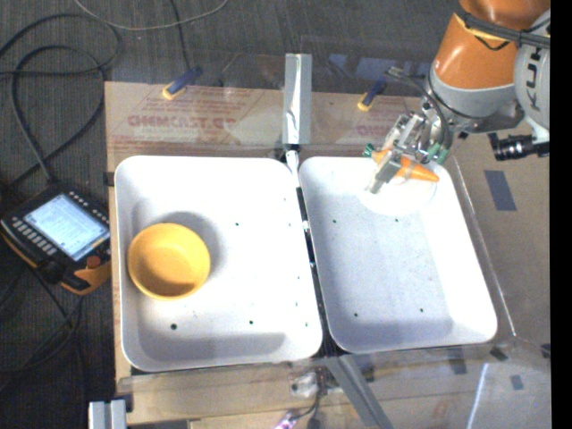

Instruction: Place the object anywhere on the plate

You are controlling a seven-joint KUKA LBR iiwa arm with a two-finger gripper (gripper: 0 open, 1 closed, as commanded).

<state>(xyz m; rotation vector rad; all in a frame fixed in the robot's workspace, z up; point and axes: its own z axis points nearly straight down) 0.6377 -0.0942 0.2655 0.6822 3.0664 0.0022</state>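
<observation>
1. Where the bench edge lies nearest the camera, a strip of clear sheeting and metal framing [357, 391] runs along the bottom of the view.
2. Beyond it sit the two white bins: the left bin [259, 329] holds a yellow bowl [169, 259], upright, near its left wall.
3. Off the bench to the left, a handheld pendant [58, 235] with a lit screen lies on the dark carpet, black cables trailing from it.
4. The right bin [402, 302] carries a white plate [393, 202] near its far edge, faint against the bin floor; its outline is hard to trace.
5. Above that plate hangs the gripper [393, 164], its fingers closed on a small orange object [418, 173], which looks like a toy carrot with a green tip, though the detail is blurry.
6. The object sits over the plate's far right part; whether it touches the plate cannot be told.
7. Farther back, the arm's orange band [487, 34] rises at the top right, behind the cardboard sheet [206, 123] and two yellow-handled clamps [179, 83].
</observation>
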